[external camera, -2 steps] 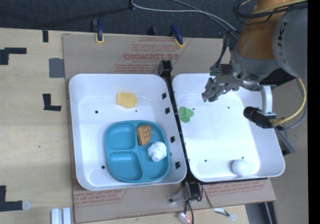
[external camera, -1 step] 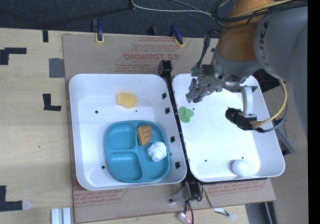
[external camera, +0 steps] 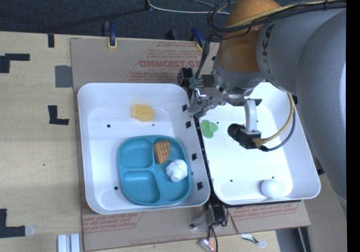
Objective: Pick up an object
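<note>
Overhead, a grey arm reaches from the right and hangs its gripper (external camera: 201, 111) low over the right bin (external camera: 292, 186), at the wall shared with the left bin (external camera: 93, 102). A small green object (external camera: 210, 129) (the likeliest target) lies just below it, ungrasped; a white ball (external camera: 274, 188) sits well apart

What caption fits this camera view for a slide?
Grey arm's pincer poised above a small green object in the right white bin; blue plastic divided tray in the left bin.
</note>
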